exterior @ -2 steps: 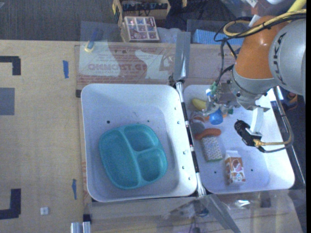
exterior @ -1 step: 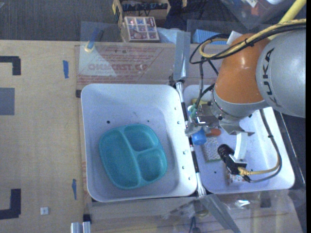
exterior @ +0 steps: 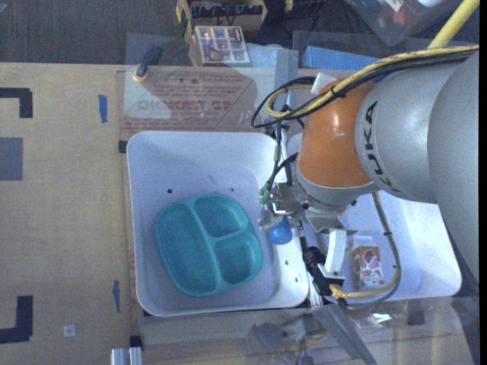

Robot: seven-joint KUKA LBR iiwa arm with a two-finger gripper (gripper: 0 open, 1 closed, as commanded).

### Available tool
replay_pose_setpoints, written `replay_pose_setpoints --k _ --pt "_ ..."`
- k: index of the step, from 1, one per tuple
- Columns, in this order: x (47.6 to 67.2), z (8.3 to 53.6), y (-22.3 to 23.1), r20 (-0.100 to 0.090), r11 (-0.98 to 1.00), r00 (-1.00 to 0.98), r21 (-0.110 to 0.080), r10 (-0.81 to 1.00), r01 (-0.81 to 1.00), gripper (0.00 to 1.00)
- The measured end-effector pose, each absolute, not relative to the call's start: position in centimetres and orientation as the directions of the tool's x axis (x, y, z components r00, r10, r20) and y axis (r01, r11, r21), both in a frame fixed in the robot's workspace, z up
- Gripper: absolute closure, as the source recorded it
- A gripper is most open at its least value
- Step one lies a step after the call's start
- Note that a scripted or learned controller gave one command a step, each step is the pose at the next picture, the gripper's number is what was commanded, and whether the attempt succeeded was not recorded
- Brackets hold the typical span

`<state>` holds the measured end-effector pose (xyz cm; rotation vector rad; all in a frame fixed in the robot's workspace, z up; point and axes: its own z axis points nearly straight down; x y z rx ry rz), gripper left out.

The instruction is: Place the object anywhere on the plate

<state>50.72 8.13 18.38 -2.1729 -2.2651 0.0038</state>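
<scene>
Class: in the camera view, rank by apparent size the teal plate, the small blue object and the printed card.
1. Teal plate
2. Printed card
3. Small blue object, partly hidden by the arm, so this rank is uncertain.

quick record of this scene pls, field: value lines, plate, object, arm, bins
plate: teal plastic plate with three compartments, lying in the left white bin
object: small blue round item, just below the gripper, beside the plate's right edge, not on it
arm: grey arm with orange band, reaching over the bins' shared wall
right bin: right white bin with a small red and white printed packet
task state: object not yet on plate
</scene>
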Motion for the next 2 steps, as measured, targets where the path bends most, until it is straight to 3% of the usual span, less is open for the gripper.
replay_pose_setpoints --k 1,2 --pt "51.26 20.96 14.81 0.000 0.086 -0.086 -0.001 0.996 0.996 1.00" --pt "51.26 20.97 14.80 0.000 0.086 -0.086 0.000 0.996 0.996 0.00"
